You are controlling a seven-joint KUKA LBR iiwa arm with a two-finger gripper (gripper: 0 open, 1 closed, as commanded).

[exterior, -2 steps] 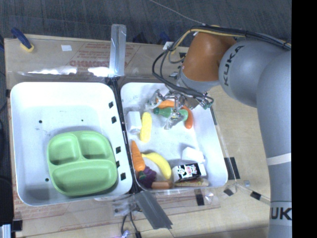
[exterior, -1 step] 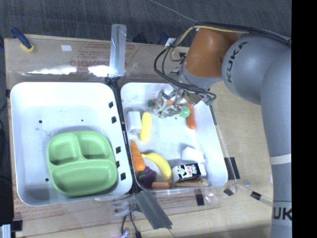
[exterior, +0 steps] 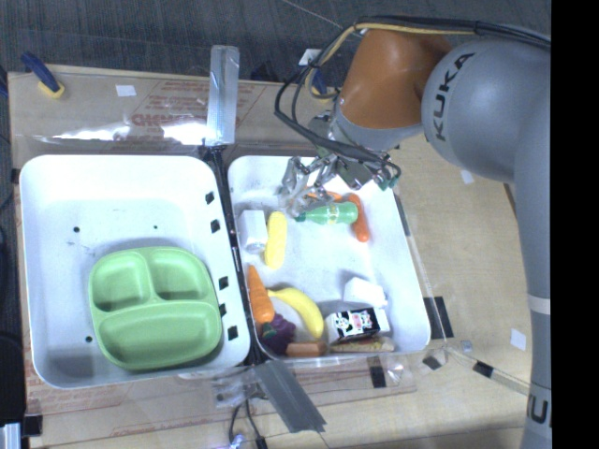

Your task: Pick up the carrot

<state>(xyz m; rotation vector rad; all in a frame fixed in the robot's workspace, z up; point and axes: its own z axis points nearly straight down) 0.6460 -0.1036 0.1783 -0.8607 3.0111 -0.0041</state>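
Nearest, along the right bin's (exterior: 404, 251) front wall: a brown sausage-like piece (exterior: 301, 349), a dark purple item (exterior: 279, 330), a black-and-white carton (exterior: 356, 324), a white block (exterior: 365, 293). Just behind, a banana (exterior: 301, 309) curving beside the carrot (exterior: 258, 295). Carrot: orange, tapered, smooth, lying lengthwise against the bin's left wall, narrow end pointing away, thick end touching the purple item. In the left bin (exterior: 56, 204), a green divided tray (exterior: 154, 307). Farther back, a yellow corn-like piece (exterior: 275, 239) and a white cylinder (exterior: 253, 229); then a green bottle (exterior: 329, 215) lying flat with a small orange-red piece (exterior: 359, 226) at its end. Above the bottle, the pincer (exterior: 314, 183), well apart from the carrot; cannot tell whether apart or together. Beyond, a brown board surface (exterior: 140, 96) under clear plastic, then dark grey carpet (exterior: 140, 7).
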